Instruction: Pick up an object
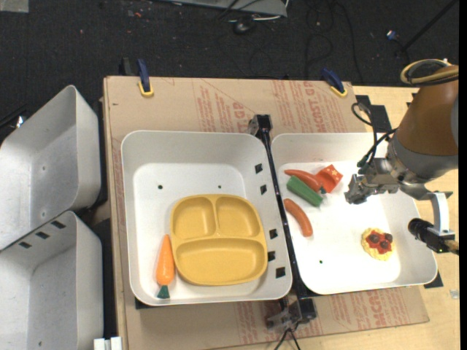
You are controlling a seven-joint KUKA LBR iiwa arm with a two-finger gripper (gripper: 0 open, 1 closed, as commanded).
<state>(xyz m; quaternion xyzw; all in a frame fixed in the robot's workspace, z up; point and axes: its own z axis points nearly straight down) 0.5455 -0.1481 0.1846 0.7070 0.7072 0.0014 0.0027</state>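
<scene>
Nothing is picked up yet: every object in sight lies on a bin floor. The right bin (416, 272) has the candidates. A red sausage (298, 216) lies near the divider, and above it a green piece (305, 192), an orange-red strip (302, 177) and a small red block (330, 176) are bunched together, touching or nearly so. Lower right sits a yellow disc with dark red bits on top (377, 243). In the left bin (139, 195), a carrot (165, 263) lies against a yellow divided plate (219, 239).

The gripper (357, 192) hangs over the right bin, between the red block and the disc, apart from both. From this slant the claw is a dark cluster, and I cannot tell how wide it stands. Nothing shows between its tips. Choosing, descending, closing and lifting are, I'd judge, all left.
</scene>
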